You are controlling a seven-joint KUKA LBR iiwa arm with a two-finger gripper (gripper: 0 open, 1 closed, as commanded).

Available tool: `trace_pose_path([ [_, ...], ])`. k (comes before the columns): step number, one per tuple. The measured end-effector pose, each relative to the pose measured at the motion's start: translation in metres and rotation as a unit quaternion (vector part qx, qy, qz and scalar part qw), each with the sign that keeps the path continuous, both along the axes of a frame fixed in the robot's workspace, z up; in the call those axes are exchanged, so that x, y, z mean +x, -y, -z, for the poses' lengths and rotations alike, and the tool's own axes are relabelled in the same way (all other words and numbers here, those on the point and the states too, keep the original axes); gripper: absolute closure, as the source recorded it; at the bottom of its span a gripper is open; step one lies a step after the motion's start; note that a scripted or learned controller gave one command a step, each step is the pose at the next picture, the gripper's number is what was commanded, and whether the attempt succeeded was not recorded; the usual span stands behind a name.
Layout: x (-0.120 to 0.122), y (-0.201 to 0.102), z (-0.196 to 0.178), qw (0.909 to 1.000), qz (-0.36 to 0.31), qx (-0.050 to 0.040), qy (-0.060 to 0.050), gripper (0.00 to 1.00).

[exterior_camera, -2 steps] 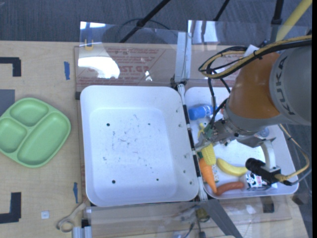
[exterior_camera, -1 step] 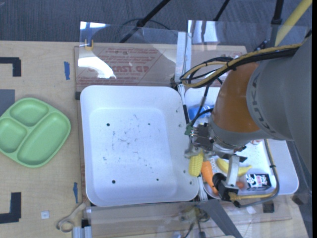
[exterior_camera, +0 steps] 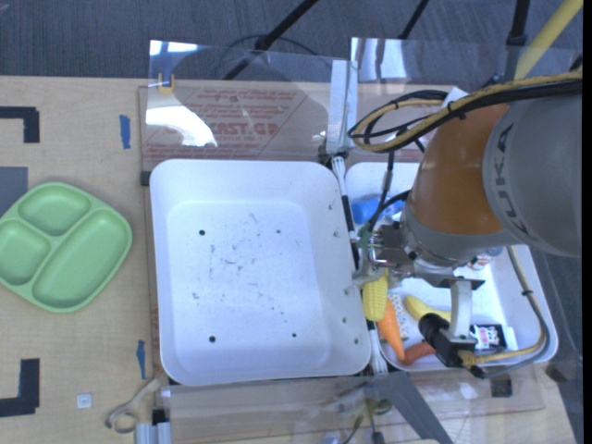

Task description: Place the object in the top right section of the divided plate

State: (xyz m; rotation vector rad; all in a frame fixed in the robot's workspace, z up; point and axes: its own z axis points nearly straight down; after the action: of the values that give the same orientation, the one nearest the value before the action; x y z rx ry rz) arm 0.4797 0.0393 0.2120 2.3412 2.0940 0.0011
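The green divided plate (exterior_camera: pixel 104 218) lies on the wooden bench at the far left, outside the bins, with nothing in its three sections. My arm, with its orange band, hangs over the right bin (exterior_camera: pixel 529 296), and the wrist covers the gripper (exterior_camera: pixel 413 268) from above. Under it, on the bin's left side, lie a yellow corn cob (exterior_camera: pixel 375 297), an orange carrot (exterior_camera: pixel 392 331), a small yellow piece (exterior_camera: pixel 421 307) and a blue object (exterior_camera: pixel 367 208). Whether anything sits in the gripper is hidden.
The left bin (exterior_camera: pixel 176 202) sits between the plate and the arm, its raised rim in between. A clear plastic panel (exterior_camera: pixel 240 109) stands behind it. Cables (exterior_camera: pixel 398 118) loop off the arm at the back right.
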Motion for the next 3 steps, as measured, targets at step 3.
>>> trace_pose_path([
  [3, 0.026, -0.092, -0.012, 0.9938, 0.111, -0.0004, -0.001, 1.0],
])
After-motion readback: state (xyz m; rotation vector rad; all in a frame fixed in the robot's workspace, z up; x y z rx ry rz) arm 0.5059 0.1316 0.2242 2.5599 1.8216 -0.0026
